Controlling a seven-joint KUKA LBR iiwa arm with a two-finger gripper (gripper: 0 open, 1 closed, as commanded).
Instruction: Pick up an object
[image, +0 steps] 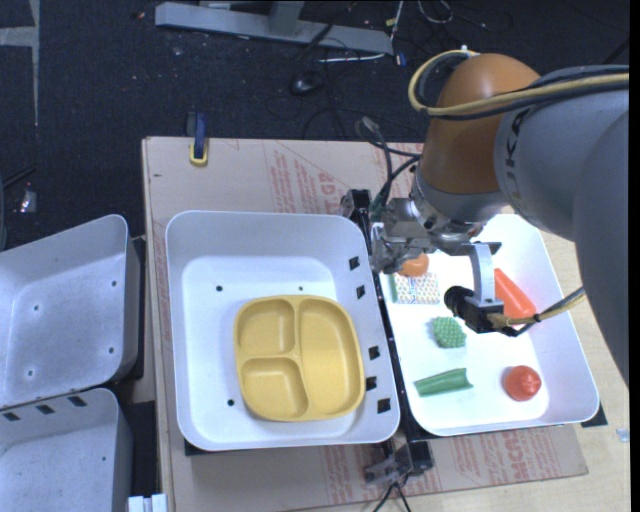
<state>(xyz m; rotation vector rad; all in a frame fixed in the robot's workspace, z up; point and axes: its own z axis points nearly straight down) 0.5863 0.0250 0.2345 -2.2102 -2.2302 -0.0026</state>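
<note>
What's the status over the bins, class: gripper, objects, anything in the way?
Gripper low over right bin, at its far end. Orange piece directly beneath, not seen held. Broccoli, green pod, tomato lie loose nearby. Yellow tray in left bin.

Even overhead light is brightening the two white bins (270, 250), which are nearly washing out toward the right of the frame. The floor along the top is staying dark. The arm (500, 130) is casting soft shadows beneath itself, and focus is softening slightly at the edges.
</note>
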